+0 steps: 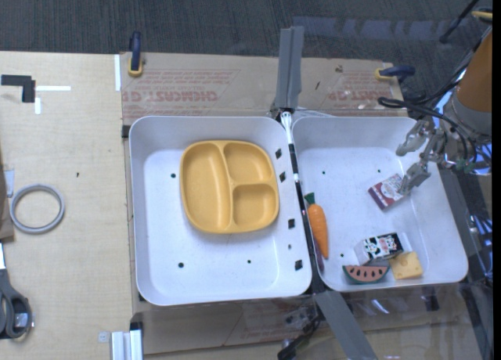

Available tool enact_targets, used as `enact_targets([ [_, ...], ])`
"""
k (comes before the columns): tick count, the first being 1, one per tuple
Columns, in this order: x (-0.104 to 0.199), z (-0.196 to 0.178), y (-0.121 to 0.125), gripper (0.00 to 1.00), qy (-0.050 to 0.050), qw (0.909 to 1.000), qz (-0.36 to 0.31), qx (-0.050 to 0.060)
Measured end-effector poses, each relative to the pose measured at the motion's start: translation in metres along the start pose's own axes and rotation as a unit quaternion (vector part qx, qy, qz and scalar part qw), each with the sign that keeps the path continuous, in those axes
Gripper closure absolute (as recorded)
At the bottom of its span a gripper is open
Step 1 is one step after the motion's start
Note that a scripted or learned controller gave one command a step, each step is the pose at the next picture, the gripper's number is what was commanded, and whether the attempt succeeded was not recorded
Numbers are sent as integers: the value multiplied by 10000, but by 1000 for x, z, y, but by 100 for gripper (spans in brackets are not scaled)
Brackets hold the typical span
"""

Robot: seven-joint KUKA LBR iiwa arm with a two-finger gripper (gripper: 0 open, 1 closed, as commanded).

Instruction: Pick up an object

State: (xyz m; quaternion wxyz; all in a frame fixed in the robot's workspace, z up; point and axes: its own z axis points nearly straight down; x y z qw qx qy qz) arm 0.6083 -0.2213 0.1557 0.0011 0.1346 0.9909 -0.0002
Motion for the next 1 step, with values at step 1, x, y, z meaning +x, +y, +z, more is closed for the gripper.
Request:
enact_targets([
  [1, 20, -37, -6, 0, -8, 9984, 564, 1],
])
